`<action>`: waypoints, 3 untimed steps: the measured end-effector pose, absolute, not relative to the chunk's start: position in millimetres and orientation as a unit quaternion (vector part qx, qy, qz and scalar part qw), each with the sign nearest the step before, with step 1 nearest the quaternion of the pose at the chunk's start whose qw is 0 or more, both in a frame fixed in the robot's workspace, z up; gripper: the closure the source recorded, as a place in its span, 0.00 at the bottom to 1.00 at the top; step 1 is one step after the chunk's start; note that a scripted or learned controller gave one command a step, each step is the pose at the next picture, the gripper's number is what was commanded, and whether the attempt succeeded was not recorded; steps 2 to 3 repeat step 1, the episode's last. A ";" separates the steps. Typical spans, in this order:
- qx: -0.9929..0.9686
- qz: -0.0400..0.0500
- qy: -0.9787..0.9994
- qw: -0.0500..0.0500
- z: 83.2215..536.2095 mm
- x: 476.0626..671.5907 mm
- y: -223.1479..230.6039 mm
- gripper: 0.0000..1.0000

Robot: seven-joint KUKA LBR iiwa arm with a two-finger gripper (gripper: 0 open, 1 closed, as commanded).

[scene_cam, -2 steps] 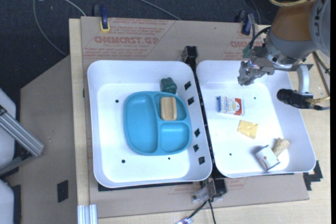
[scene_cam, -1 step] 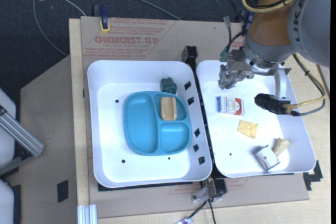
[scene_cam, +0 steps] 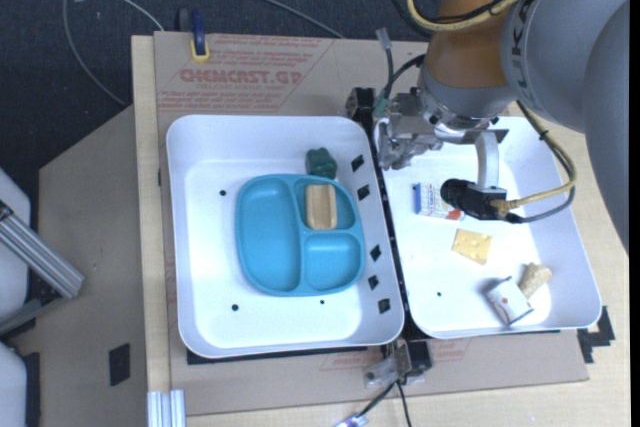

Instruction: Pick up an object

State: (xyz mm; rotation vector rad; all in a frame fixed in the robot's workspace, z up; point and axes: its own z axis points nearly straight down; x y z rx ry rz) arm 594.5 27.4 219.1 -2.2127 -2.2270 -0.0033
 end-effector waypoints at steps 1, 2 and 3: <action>-0.705 0.000 -0.709 0.002 229.8 575.3 80.7 1.00; -0.705 0.000 -0.709 0.002 229.8 575.3 80.7 1.00; -0.705 0.000 -0.709 0.002 229.8 575.3 80.7 1.00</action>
